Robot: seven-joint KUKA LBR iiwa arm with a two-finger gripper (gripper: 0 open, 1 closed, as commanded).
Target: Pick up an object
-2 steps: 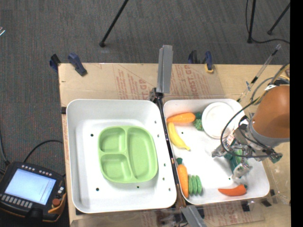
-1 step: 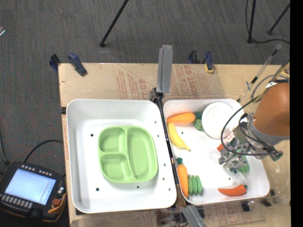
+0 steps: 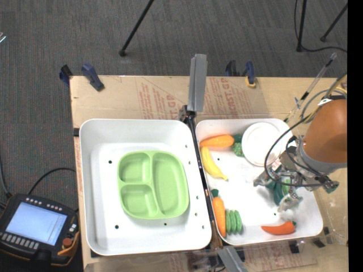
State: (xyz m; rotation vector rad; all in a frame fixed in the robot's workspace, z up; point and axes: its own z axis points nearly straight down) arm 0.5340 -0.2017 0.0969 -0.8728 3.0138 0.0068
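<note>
Grey carpet surrounds a cardboard-topped bench bearing two white bins. At nine o'clock, the left bin (image 3: 91,152) holds a green divided plate (image 3: 153,185). At three o'clock, the right bin (image 3: 315,217) holds carrots, a banana (image 3: 211,163) and a white plate (image 3: 262,143); the gripper (image 3: 282,192) hangs over a teal object (image 3: 279,191), its grip impossible to judge.

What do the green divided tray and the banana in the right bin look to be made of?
Green divided tray: looks like moulded plastic, matte pale green, with one uniform colour and smoothly rounded compartment walls. Banana: probably a plastic or rubber toy, flat even yellow with no spots or bruises. The picture cannot settle whether it is hard or soft.
</note>
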